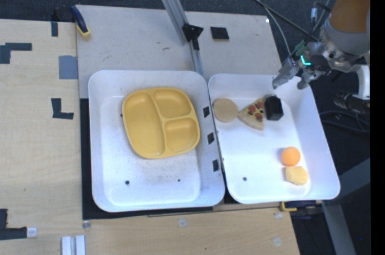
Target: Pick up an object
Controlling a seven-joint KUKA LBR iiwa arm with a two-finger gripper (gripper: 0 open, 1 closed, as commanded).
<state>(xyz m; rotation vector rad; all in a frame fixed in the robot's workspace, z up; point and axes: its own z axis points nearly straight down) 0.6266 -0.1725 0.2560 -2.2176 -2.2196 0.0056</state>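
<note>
The open, empty gripper (292, 77) hovered over the right shallow white bin's (313, 127) far edge, near a small black block (274, 108).

A yellow-handled clamp (80, 20) (perhaps) and a black square (219, 33) sit on the bench (132, 37).

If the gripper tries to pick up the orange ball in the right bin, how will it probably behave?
The orange ball looks round and smooth, so it may roll away when touched, or slip from two fingers. It lies right beside the yellow piece, which could stop it rolling that way. It looks like a toy, so it is probably light. The gripper is over the bin's far edge.
</note>
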